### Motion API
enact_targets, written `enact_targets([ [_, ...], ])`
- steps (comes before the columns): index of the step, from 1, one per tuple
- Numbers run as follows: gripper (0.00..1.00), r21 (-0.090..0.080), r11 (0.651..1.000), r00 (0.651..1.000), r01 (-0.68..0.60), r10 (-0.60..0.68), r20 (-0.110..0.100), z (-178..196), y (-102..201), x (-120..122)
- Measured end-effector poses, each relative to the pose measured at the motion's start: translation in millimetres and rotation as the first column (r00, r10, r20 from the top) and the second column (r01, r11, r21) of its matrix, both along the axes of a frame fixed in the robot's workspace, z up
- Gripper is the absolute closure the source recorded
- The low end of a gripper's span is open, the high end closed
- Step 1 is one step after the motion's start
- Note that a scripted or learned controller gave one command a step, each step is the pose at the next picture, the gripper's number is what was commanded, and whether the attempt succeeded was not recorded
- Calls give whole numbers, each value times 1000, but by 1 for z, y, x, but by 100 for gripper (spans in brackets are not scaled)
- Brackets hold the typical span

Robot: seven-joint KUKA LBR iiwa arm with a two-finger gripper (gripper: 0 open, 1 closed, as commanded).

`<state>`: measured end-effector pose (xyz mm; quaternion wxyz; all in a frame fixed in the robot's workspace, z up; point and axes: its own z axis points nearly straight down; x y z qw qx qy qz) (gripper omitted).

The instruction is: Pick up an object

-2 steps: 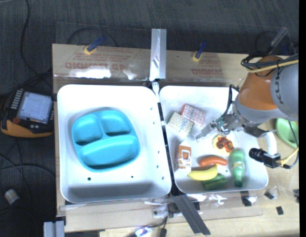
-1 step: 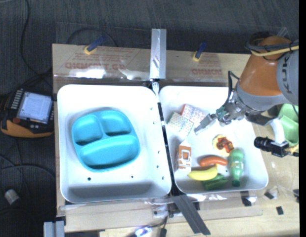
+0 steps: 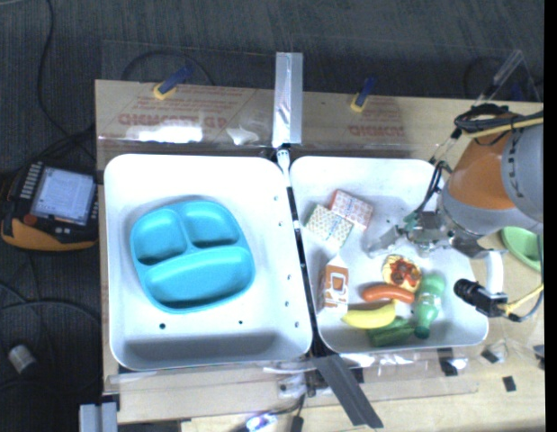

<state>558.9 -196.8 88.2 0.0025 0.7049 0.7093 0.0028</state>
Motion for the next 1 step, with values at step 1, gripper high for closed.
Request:
enact_targets([
  [1,0,4,967,967,-255,255,-15,15,-9,-54],
])
